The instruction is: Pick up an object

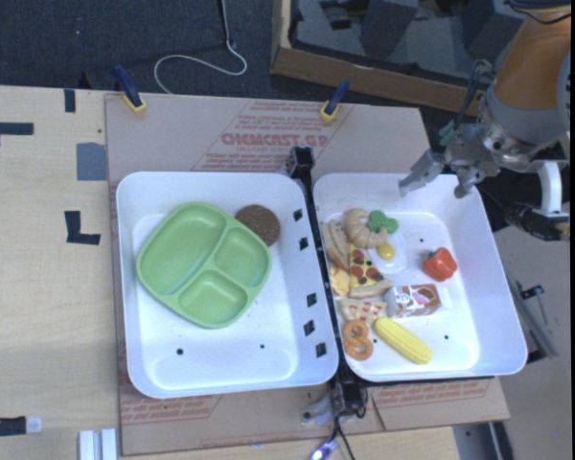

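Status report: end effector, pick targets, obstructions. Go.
End effector open, holding nothing, above right bin's far rim. Toy food pile untouched in right bin. Nothing between them.

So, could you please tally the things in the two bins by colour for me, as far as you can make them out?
Green: 2, the divided plate and the broccoli
Brown: 1, the round patty
Red: 1, the pepper
Yellow: 1, the corn cob
Orange: 1, the pretzel
Total: 6 clear; the mixed pile between them is too crowded to count.
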Controlling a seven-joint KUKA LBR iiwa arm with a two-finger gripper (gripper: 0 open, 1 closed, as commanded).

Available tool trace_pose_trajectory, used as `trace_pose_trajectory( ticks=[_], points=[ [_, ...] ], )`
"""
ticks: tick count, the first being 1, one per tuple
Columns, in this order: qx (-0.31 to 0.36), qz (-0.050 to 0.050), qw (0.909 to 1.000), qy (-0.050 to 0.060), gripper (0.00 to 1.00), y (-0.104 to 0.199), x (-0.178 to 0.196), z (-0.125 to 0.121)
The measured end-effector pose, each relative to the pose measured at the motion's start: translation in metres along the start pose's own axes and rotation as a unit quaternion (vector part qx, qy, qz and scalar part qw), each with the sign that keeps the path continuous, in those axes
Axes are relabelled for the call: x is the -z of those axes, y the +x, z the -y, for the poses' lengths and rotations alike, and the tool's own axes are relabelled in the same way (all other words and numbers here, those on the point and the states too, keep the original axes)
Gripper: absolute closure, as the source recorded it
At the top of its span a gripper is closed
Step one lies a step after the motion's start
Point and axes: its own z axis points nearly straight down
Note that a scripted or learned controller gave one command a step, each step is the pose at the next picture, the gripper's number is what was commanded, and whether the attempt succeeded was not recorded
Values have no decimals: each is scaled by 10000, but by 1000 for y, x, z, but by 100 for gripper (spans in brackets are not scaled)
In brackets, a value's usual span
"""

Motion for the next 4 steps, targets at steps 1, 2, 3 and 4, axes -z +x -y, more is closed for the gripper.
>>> trace_pose_trajectory(
  ticks=[1, 2, 3, 4],
  points=[
    [-11, -13, 10000, 62, 0, 1, -94, 38],
    [-10, 18, 10000, -11, 0, 36, -173, 13],
    [-5, 29, 10000, -43, 100, 35, -160, 11],
    [-6, 27, 10000, -27, 0, 36, -163, 12]
  ],
)
